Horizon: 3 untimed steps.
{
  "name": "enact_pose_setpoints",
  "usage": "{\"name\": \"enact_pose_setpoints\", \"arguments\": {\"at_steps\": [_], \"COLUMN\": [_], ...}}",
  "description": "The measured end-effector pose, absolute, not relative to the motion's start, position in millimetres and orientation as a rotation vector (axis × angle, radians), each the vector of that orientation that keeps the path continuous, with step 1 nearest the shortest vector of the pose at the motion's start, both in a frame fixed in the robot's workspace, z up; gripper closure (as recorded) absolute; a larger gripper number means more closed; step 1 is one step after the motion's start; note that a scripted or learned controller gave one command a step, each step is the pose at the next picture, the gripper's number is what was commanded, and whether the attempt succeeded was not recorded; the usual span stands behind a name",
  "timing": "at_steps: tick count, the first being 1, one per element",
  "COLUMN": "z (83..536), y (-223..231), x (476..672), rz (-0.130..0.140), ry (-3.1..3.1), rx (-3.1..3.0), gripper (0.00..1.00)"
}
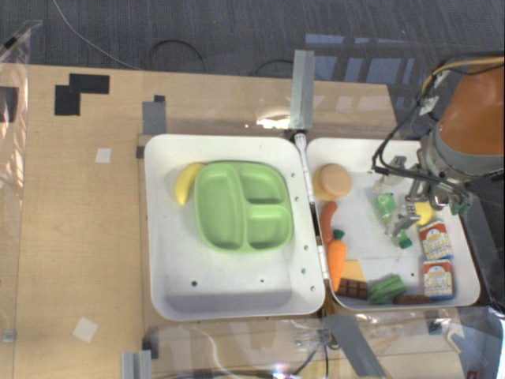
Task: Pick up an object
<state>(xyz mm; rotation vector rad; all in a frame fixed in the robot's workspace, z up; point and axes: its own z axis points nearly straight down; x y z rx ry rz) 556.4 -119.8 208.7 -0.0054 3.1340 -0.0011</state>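
My gripper (pixel 408 218) hangs low over the right bin (pixel 470 284), below the arm's orange band. Just left of it lies a small green item (pixel 385 206), and a yellow piece (pixel 424 212) peeks out at its right side. A small teal bit (pixel 405 242) sits directly beneath it. Two red-and-white cartons (pixel 435 241) (pixel 438 278) lie to the lower right of the gripper. Whether anything is held cannot be made out.
The right bin also holds a tan bun (pixel 334 181), a red sausage (pixel 327 219), a carrot (pixel 337 260), a cheese wedge (pixel 354 271), chocolate (pixel 352 289) and a green pepper (pixel 387 288). In the left bin (pixel 170 283) are a green divided plate (pixel 241 205) and a banana (pixel 186 181).
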Motion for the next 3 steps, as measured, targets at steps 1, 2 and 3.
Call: {"name": "enact_pose_setpoints", "arguments": {"at_steps": [1,2,3], "z": [91,90,106], "y": [-158,-140,-139], "x": [581.4,569.9,575.3], "rz": [-0.005,-0.006,-0.011], "ry": [3.119,3.114,3.097], "rx": [0.114,-0.251,-0.259], "gripper": [0.00,0.00,1.00]}}
